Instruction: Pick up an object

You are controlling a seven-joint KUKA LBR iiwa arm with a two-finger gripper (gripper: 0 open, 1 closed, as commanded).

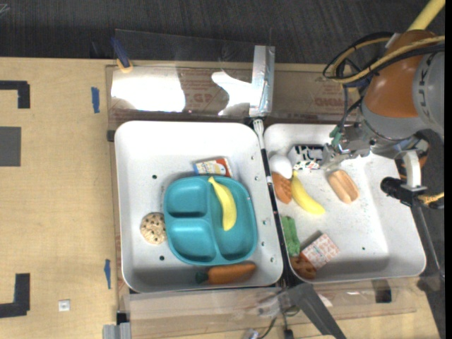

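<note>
Camera view | tool (332,155) low in right bin (402,256), near its back edge beside hot dog (343,186) | grip state: cannot tell | nothing visibly lifted; pick not done

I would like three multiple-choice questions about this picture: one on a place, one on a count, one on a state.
1. Where does the teal tray sit?
A. left bin
B. right bin
C. on the bench

2. How many bananas are there?
A. one
B. two
C. three

3. How does the cookie lie?
A. on the tray
B. on the bin floor beside the tray
C. under a banana

Answers: 1 A, the tray rests in the left bin. 2 B, one banana on the tray, another in the right bin. 3 B, it lies left of the tray.
</note>
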